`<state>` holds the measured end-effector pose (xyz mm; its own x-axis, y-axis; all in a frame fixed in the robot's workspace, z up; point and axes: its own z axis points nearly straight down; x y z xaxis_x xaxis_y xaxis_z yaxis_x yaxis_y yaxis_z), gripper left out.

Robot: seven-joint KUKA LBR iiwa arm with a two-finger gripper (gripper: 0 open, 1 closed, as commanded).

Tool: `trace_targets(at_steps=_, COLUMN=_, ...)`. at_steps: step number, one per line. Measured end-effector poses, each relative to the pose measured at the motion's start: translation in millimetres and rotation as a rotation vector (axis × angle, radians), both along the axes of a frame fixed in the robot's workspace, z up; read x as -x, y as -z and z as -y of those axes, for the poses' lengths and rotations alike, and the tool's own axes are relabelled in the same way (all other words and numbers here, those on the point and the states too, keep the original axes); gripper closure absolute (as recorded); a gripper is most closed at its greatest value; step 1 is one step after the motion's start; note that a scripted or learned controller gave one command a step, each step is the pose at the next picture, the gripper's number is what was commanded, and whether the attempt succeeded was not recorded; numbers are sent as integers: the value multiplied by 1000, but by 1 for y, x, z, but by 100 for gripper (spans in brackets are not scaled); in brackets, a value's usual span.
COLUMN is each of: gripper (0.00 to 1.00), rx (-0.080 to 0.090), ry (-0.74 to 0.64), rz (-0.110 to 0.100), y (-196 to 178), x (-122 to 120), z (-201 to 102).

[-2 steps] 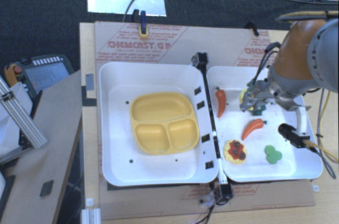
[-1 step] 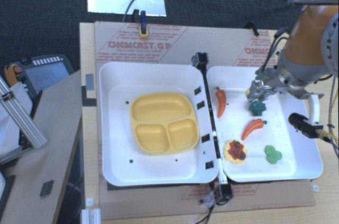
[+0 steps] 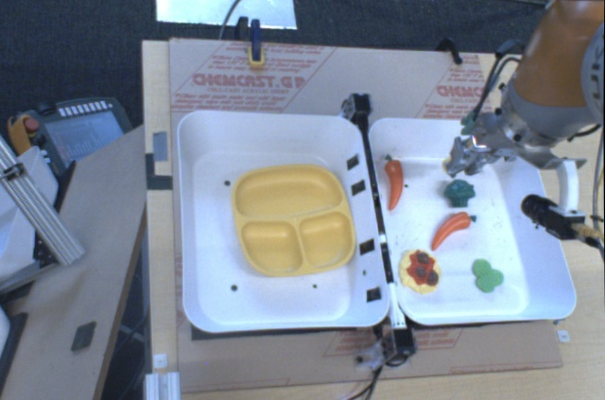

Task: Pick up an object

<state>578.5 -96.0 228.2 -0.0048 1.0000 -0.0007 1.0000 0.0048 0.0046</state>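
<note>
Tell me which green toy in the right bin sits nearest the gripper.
The dark green broccoli-like toy, just below the gripper; the lighter green toy lies farther off.

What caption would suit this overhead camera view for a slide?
Arm's tool hovers above a broccoli in the right bin of toy foods; a yellow tray sits in the left bin.

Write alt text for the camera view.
A grey arm's end effector hovers over the right white bin, above a dark green toy broccoli, among two red-orange toy peppers, a pizza toy and a light green piece. The left white bin holds a yellow divided tray.
</note>
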Motion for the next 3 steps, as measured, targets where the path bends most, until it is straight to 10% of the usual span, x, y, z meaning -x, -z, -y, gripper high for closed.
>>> trace_targets(at_steps=3, gripper=100, rx=-3, ry=-5, rz=-5, y=8, x=20, z=-161)
